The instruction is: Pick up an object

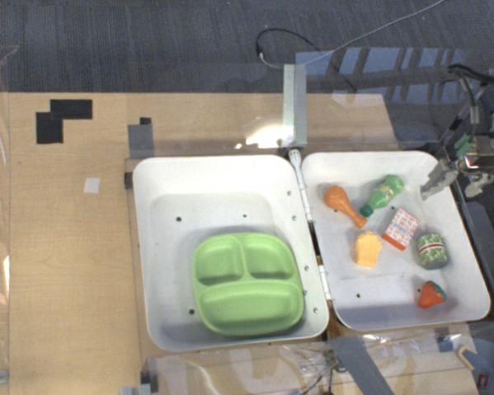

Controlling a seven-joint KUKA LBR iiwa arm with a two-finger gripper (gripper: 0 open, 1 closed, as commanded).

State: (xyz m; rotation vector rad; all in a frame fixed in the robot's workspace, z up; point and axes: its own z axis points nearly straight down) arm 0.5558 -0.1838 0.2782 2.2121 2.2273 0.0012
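Gripper sits at the right bin's far right rim, above the bin floor; finger state: cannot tell from this view. Nothing visible in its grasp.

Candidates all lie loose in the right bin: orange drumstick toy, green bottle, red-and-white carton, yellow block, green-and-red can, strawberry toy. Left bin holds a green divided plate.

Judgement: pick not yet done. Approach, descent, grasp and lift all remain. Bottle lies nearest the gripper.
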